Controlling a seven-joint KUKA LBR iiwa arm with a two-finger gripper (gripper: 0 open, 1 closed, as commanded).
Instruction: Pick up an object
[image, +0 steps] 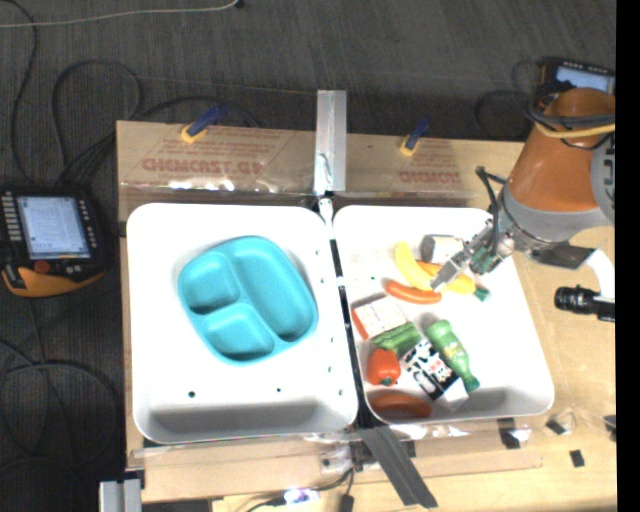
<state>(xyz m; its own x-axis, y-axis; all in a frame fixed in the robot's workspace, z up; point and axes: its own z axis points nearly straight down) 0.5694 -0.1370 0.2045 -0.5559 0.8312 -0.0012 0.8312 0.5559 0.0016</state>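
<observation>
Near edge of the right white bin (535, 350): a brown rounded toy (400, 404), crowded by neighbours. Farther back, the gripper (452, 267) hangs over a yellow plastic banana (408, 262); finger spread unclear. Clutter risks a glancing, failed grasp.

Left bin (150, 400), centre-left of frame: one divided tray (247, 297), lying in its middle.

Right bin (530, 360), centre-right of frame, edge to edge with the left bin. Contents:
- banana (408, 263), upper middle;
- carrot-shaped piece (412, 291), just below the banana, touching it;
- small box (378, 318), lower left of the carrot piece;
- bottle (452, 353), lower middle, lying at a slant;
- printed carton (432, 372), under the bottle;
- tomato-like piece (383, 367), left of the carton.

My gripper (447, 272): over the right bin's upper part, beside the banana, my arm (556, 175) entering from upper right of frame.

Handheld pendant (47, 235): far left of frame, off the bench.
</observation>
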